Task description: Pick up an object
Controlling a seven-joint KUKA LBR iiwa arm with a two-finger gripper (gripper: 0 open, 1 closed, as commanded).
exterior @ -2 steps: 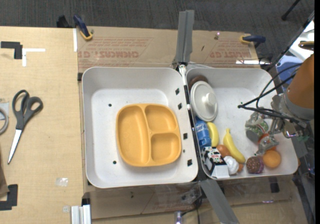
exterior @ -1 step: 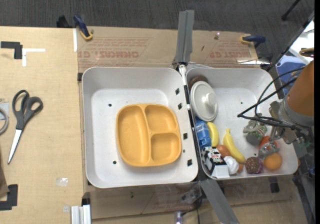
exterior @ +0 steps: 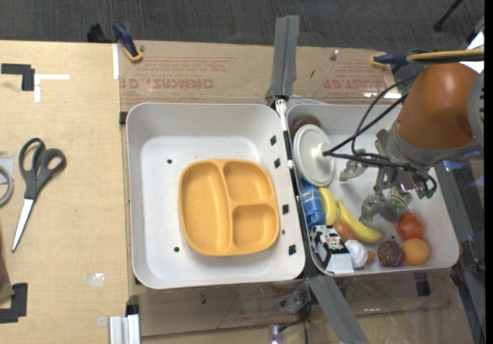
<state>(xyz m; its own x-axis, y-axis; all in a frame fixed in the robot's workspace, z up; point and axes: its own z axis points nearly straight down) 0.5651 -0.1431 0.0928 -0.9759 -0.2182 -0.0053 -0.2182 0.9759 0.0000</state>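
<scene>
My gripper [exterior: 390,198] hangs low inside the right bin [exterior: 443,254], below the arm's orange band [exterior: 433,108]. It is just above and left of a red tomato-like ball [exterior: 410,225], with a banana [exterior: 356,225] to its lower left. A small multicoloured thing [exterior: 401,199] sits right at the gripper; whether it is held is unclear. Along the bin's front lie an orange ball [exterior: 417,251], a dark purple ball [exterior: 390,253], a white piece [exterior: 358,255] and a black-and-white box [exterior: 326,242]. A blue can [exterior: 310,206] and a white round dish [exterior: 312,154] lie at the bin's left side.
The left bin [exterior: 154,181] holds a yellow divided plate [exterior: 229,205]. Scissors [exterior: 32,181] lie on the wooden bench at far left. A grey bar [exterior: 284,58] stands behind the wall between the bins. Cables [exterior: 362,154] run from the arm across the right bin.
</scene>
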